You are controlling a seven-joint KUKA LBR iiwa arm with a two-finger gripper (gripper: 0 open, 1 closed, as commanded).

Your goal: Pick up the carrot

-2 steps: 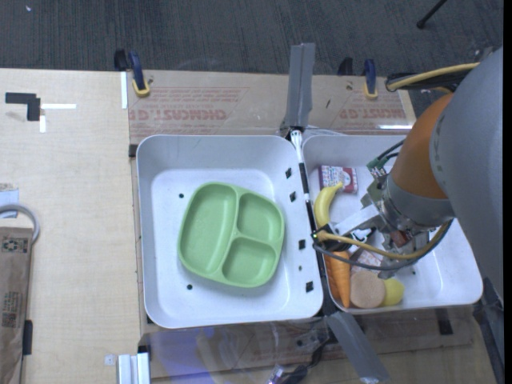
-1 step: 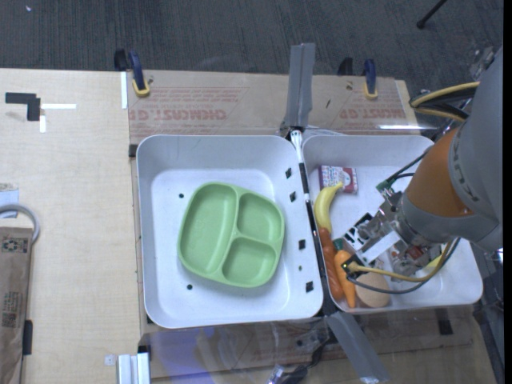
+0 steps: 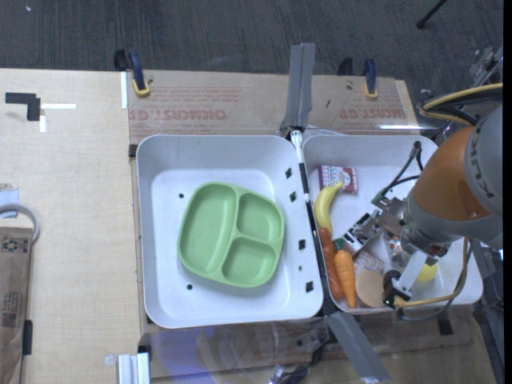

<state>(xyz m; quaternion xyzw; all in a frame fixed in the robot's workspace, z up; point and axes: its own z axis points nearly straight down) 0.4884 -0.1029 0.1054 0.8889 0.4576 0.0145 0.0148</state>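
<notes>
The carrot (image 3: 345,275) lies just left of the pincer (image 3: 370,229); its opening I cannot tell.

The arm (image 3: 460,186) covers much of the right bin's (image 3: 364,144) floor, and its upper part runs off the right edge. The hand (image 3: 376,226) is too cluttered to read. A brown package (image 3: 14,294) is cut by the left edge.
</notes>
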